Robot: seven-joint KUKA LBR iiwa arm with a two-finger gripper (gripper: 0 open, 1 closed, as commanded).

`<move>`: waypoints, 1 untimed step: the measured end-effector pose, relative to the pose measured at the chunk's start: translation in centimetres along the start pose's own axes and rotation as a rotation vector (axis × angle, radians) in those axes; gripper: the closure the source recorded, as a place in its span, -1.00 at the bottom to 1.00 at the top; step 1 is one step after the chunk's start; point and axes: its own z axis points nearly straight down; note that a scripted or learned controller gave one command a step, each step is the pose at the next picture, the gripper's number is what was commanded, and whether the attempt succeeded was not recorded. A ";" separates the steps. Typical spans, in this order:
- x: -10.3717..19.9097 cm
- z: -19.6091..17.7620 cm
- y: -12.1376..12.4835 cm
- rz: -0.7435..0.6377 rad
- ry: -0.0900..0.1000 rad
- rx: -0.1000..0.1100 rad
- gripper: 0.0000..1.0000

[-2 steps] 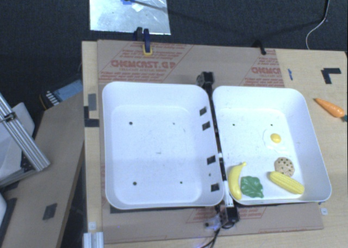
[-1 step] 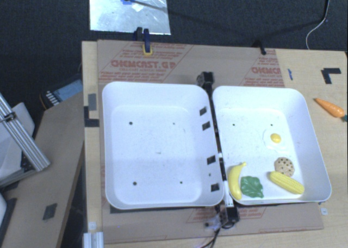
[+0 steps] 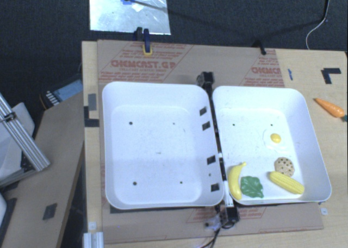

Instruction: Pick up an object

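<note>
Several toy foods lie in the right bin (image 3: 304, 112). A fried egg (image 3: 275, 138) rests toward the right side of its floor. Nearer the front sit a round cookie (image 3: 284, 166) and a yellow corn cob (image 3: 286, 183). At the front left corner a yellow banana (image 3: 235, 180) lies against the wall, with a green leafy piece (image 3: 252, 187) touching it on the right.
The left bin (image 3: 114, 100) stands beside the right one, joined by a black clip strip (image 3: 212, 132). An orange carrot (image 3: 330, 107) lies on the bench outside the right bin. A shiny metal sheet (image 3: 129, 2) lies at the back. An aluminium rail (image 3: 22, 138) slants at the far left.
</note>
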 end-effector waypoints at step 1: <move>0.1 -1.2 0.0 -0.005 -0.002 -0.004 1.00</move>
